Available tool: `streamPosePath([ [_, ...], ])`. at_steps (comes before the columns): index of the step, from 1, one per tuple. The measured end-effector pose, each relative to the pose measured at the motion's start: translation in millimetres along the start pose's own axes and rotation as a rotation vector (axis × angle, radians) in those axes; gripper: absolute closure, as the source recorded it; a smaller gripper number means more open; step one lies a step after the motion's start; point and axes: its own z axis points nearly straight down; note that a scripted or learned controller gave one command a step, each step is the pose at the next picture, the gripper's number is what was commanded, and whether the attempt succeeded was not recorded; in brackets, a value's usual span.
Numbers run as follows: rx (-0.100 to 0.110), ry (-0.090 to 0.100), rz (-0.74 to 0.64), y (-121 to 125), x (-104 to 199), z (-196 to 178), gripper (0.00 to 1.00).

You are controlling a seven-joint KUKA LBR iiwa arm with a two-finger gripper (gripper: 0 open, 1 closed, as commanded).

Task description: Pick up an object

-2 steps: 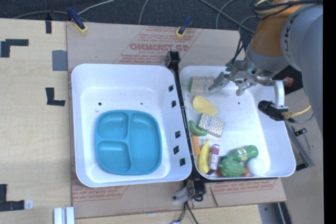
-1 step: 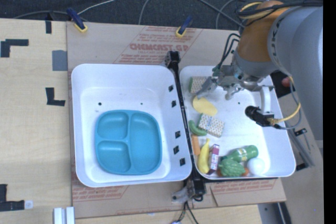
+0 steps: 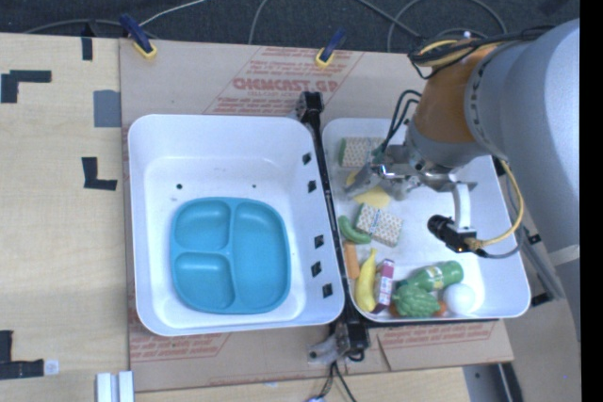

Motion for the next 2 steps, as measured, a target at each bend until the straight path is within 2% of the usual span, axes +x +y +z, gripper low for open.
streamPosePath([
  [2,-0.005,-0.002,0.000,-7.8,3.2,-0.4,0.00],
])
